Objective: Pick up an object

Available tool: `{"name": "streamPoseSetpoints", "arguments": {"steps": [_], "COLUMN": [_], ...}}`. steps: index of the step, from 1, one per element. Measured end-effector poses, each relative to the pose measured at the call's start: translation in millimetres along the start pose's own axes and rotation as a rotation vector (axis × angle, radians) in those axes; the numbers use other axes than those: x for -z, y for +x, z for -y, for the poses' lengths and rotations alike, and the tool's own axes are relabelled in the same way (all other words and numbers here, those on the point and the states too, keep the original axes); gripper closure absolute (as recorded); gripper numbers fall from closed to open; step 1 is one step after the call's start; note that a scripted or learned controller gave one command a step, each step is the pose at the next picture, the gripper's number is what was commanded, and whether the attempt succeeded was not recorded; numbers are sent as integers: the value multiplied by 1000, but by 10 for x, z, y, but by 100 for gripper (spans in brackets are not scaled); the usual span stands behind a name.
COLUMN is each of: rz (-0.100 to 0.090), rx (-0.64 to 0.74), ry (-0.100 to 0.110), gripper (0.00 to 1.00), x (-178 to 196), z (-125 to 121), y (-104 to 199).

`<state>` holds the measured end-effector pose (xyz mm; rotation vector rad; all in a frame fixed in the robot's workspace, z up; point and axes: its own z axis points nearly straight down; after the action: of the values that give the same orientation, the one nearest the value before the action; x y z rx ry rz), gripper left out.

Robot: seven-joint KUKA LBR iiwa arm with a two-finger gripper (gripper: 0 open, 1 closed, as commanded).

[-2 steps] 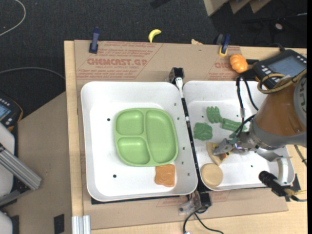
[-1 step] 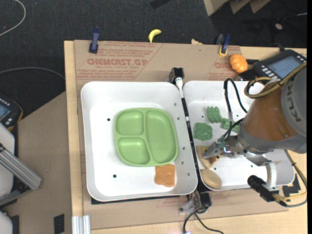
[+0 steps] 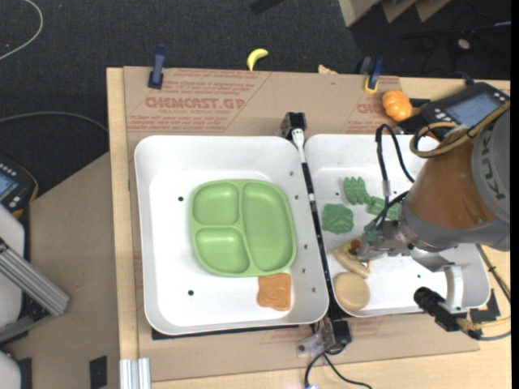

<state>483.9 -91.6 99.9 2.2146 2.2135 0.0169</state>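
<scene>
over the right bin (image 3: 422,302), the gripper (image 3: 362,250) hovers by a green toy (image 3: 337,217).

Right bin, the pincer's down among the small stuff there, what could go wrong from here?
The pincer sits low in the right bin, in a tight cluster: tan round piece, green pieces. It may nudge neighbours or pinch two together. The tan piece near the bin's front wall could slide out of reach.

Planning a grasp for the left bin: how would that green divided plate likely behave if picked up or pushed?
The green divided plate looks like moulded plastic, so probably stiff and light. It lies flat in the left bin, so a push would likely slide it, not tip it. Its low rounded rim and smooth surface may be slippery for a two-finger pinch.
</scene>
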Motion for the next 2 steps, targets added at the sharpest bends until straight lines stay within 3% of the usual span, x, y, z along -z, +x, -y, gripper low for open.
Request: {"name": "streamPoseSetpoints", "arguments": {"steps": [1, 2], "rz": [-2, 1], "rx": [10, 1], "ry": [6, 12], "gripper": [100, 100], "x": [896, 950], "z": [20, 24], "y": [914, 863]}}
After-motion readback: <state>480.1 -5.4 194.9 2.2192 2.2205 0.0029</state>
